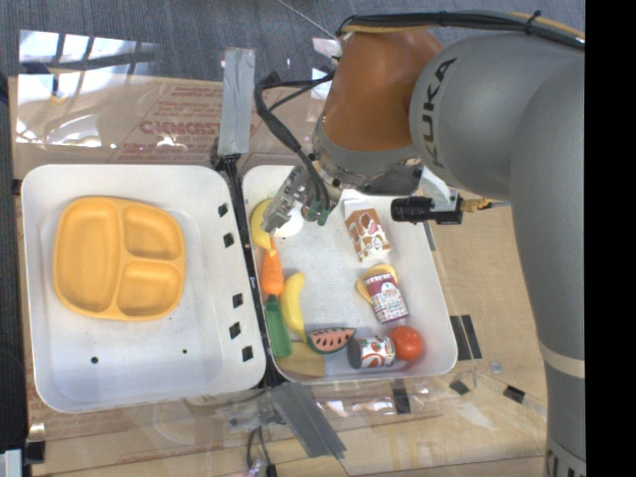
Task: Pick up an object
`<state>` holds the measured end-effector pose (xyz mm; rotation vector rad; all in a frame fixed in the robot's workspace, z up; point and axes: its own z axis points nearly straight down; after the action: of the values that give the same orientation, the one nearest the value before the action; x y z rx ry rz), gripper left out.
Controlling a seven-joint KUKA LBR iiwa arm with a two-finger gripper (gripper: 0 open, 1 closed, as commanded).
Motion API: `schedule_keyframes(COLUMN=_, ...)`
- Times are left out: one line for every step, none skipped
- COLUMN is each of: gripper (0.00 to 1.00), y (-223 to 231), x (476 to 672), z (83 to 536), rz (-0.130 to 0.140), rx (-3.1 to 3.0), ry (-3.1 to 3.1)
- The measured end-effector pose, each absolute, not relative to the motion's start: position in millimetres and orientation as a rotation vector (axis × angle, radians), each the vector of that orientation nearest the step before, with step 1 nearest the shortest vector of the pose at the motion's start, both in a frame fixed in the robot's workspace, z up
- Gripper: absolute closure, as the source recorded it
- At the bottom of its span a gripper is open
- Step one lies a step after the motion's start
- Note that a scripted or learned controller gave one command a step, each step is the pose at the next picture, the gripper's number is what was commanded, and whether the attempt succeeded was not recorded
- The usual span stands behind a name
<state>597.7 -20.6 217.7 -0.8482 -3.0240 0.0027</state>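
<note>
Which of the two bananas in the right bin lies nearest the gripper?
The upper banana, at the bin's top-left beside the gripper. The other banana lies lower down, past the carrot.

The left bin [40, 296] is white and holds a plain yellow-orange tray [119, 256]. The right bin [437, 296], next to it, is white too. Inside the right bin, a yellow banana [294, 304] lies by an orange carrot [271, 272] and a green stick [277, 331]. The melon slice [330, 340] is red with a green rim and dark dots. The tomato [406, 344] is red. Three small packs — one [367, 234], two [384, 295], three [371, 353] — are red and white. The arm [487, 97] above is grey with an orange-brown band [373, 87].
</note>
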Motion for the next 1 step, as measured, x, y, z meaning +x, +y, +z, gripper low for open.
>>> schedule_keyframes(gripper=1.0, y=-60.1, x=569.3, z=191.8, rz=0.002, rx=-0.413, ry=-3.113)
